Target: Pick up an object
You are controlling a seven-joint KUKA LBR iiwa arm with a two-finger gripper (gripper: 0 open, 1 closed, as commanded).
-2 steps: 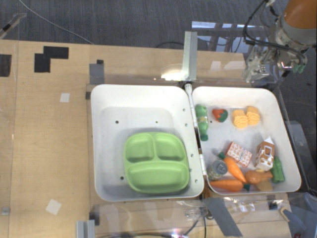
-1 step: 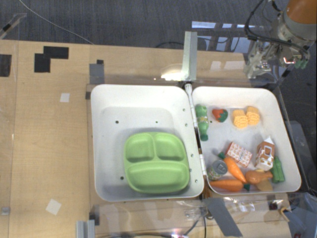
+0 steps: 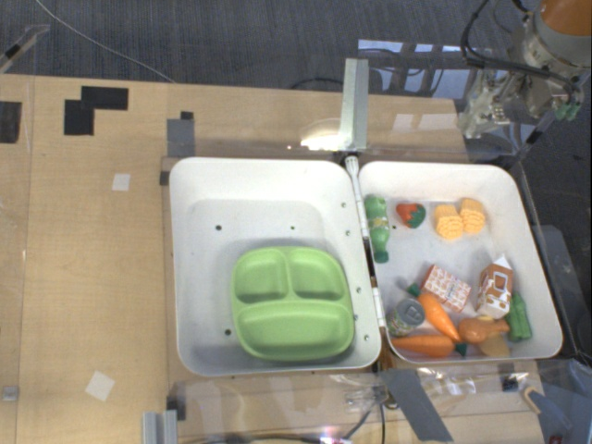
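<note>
My gripper [image 3: 485, 109] hangs beyond the far right corner of the right bin [image 3: 527, 213], above the bench and away from every object. The right bin holds several toy foods. A green vegetable [image 3: 375, 220] lies along its left wall, with a red strawberry [image 3: 411, 214] and yellow corn pieces [image 3: 460, 218] beside it toward the far side. Nearer the front lie a pink box [image 3: 447, 287], a small carton [image 3: 496, 286], two carrots [image 3: 437, 314], a grey can [image 3: 405, 316] and a green piece [image 3: 519, 318].
In the left bin [image 3: 203, 211] a green divided plate [image 3: 291, 302] rests toward the front. A metal post [image 3: 355, 100] stands behind the seam between the bins. Black cables [image 3: 481, 12] loop above the wrist.
</note>
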